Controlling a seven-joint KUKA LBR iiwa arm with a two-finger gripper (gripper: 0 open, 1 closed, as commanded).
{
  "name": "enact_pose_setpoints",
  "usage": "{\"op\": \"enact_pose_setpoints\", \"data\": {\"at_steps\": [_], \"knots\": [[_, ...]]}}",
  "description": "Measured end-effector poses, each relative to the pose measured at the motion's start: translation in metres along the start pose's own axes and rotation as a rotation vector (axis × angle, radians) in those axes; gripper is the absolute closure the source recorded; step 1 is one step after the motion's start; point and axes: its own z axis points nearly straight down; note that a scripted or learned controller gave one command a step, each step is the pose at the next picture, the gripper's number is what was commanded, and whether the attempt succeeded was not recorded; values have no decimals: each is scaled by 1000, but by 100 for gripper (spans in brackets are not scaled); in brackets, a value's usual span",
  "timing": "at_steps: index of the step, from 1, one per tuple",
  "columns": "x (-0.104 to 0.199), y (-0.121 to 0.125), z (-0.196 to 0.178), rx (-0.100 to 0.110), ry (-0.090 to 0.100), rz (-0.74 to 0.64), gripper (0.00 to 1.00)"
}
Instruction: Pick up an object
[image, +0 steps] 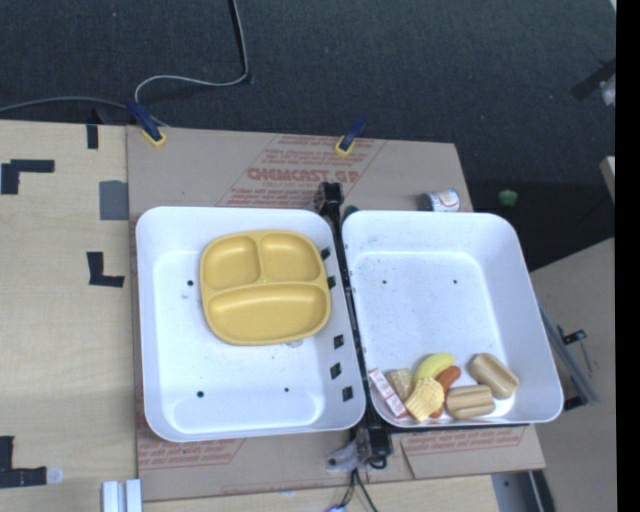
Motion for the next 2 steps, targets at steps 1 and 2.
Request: {"op": "enact_pose_setpoints", "data": {"at_steps": [1, 2], "knots": [[-1, -54, 81, 4, 1, 3, 100], [0, 9, 3, 0, -1, 0, 100]]}}
